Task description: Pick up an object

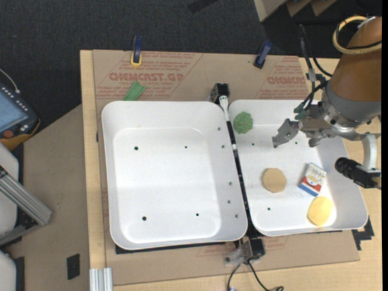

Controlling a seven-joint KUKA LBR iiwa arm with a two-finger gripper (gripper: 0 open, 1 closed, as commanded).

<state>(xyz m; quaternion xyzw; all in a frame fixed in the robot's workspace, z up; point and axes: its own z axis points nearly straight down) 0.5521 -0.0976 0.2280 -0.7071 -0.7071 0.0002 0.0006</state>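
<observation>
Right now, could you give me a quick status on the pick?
Gripper above right bin, nothing between fingers. Green ball, tan disc, small box, yellow piece all lying free.

You have 2 white bins (121,162); right bin: 1 green ball (243,122), 1 tan disc (274,180), 1 small box (312,179), 1 yellow lemon (320,211).
</observation>
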